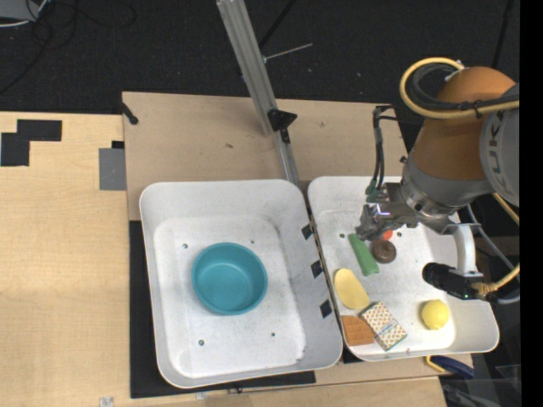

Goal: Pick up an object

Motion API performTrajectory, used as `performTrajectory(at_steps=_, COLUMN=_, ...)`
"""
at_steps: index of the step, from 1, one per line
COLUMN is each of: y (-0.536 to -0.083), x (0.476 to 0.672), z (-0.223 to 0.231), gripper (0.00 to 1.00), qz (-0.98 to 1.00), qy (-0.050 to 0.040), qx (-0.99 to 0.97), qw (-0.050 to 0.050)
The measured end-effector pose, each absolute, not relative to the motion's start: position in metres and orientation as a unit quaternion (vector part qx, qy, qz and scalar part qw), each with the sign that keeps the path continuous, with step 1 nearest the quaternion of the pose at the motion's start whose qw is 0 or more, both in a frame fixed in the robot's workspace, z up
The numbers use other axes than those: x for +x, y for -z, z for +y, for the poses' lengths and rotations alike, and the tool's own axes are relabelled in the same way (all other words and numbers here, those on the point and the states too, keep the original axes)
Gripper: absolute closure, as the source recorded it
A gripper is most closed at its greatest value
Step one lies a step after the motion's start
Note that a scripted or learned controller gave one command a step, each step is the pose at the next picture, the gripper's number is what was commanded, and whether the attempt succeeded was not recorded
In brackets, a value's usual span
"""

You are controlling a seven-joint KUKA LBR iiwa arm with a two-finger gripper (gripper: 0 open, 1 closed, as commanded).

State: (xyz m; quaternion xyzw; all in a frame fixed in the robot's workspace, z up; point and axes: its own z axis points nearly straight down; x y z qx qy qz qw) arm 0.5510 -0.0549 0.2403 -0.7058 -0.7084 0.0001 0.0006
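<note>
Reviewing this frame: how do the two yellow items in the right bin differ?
The elongated pale yellow piece lies near the right white bin's left wall, just below the green stick; the round bright yellow ball sits alone toward the right side. The piece is longer, paler and tilted; the ball is smaller, rounder and more saturated. Both rest on the bin floor, apart from the hand.
</note>
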Motion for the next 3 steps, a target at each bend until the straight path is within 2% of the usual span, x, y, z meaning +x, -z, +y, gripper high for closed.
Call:
performTrajectory(at_steps=1, y=-0.233, x=0.564, z=-0.005, gripper=1.00, qz=-0.708, qy=-0.0002, qx=-0.706, qw=0.001)
performTrajectory(at_steps=3, y=-0.247, x=0.608, z=0.085, gripper=1.00, qz=-0.708, qy=-0.0001, qx=-0.706, qw=0.000)
